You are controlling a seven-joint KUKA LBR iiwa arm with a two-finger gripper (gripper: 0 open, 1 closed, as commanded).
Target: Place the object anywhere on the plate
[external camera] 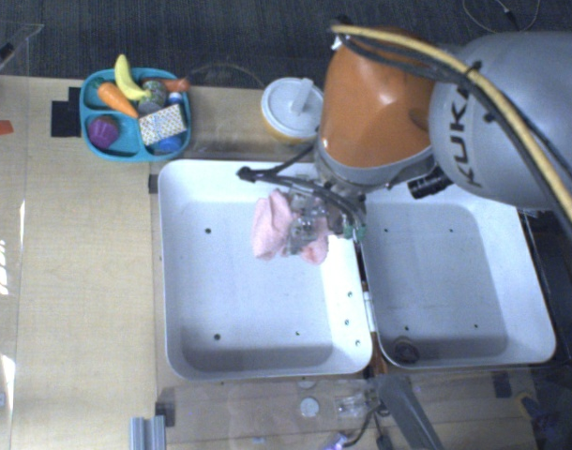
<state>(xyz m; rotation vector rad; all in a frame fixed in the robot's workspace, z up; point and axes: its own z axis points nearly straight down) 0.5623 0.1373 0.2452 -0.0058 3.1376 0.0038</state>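
A soft pink cloth-like object point(270, 225) hangs bunched in the upper right part of the left white bin point(239, 340). My gripper point(310, 221) comes down from under the orange band, and its dark fingers are closed into the pink object, which shows on both sides of them. The blue divided plate point(87, 131) sits on the bench beyond the left bin's far left corner, well left of the gripper. It holds toy food: a banana, a carrot, a purple piece and a speckled block.
A white lidded cup on a yellow base point(291, 107) stands just behind the left bin, near the arm. The right white bin point(455, 293) lies under the arm's wrist. A black patch point(65, 117) lies left of the plate.
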